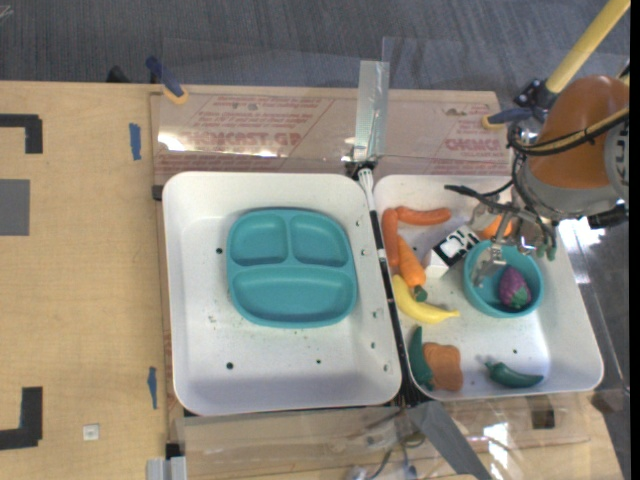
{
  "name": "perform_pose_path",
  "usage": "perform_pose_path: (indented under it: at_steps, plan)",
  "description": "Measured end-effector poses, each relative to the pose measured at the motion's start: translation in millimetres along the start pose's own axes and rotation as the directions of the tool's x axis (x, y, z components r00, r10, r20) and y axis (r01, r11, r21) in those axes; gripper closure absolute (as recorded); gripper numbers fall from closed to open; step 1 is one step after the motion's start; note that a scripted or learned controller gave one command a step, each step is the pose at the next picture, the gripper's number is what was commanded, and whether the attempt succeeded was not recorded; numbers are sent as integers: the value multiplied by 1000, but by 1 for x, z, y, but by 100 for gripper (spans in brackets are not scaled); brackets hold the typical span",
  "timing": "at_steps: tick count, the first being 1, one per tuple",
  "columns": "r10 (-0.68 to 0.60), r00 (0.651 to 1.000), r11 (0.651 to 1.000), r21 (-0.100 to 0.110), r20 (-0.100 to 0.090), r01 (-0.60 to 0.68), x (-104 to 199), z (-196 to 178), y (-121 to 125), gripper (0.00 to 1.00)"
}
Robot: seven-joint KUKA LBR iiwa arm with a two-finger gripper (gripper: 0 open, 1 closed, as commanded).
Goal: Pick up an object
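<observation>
**A:** Where does the arm stand just now?

**B:** The two-finger gripper (492, 260) hangs over the round teal plastic bowl (503, 280) in the right white bin (570, 348). Its metal fingers (489, 264) reach down to the bowl's left inner side. How far apart they stand I cannot tell; nothing shows between them.

**A:** What lies in the bowl?

**B:** A small purple bumpy toy fruit (514, 286), to the right of the fingers and apart from them.

**A:** And around the bowl?

**B:** Just left of it a small black-and-white block (452, 247). Further left, along the bin's inner wall, a long orange toy carrot (403, 254), with a second curved orange piece (424, 215) above it. Below the carrot a yellow toy banana (422, 306). Near the front wall sit an orange-brown rounded lump (444, 364), a dark green piece (418, 360) touching its left side, and a small green toy pepper (512, 373) off to the right, well apart from the bowl.

**A:** The other bin?

**B:** The left white bin (190, 298) bears a teal plastic tray with three compartments (292, 268), lying flat. The floor around it is speckled with dark spots.

**A:** And the surroundings?

**B:** Both bins rest on a pale wooden bench (75, 268) with black marks and bits of blue tape. A clear panel (260, 128) with red lettering lies behind the bins, and dark grey carpet (300, 13) beyond that. The orange band (585, 133) of the arm shows at upper right.
</observation>
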State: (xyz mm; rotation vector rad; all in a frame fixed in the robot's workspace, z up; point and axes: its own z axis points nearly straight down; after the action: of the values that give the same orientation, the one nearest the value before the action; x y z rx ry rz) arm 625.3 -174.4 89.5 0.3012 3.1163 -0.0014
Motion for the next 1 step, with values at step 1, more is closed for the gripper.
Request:
perform_pose_path:
  at_steps: [1]
  plan:
    - [-53, 999, 999, 1, 2, 53, -6, 0, -35, 0]
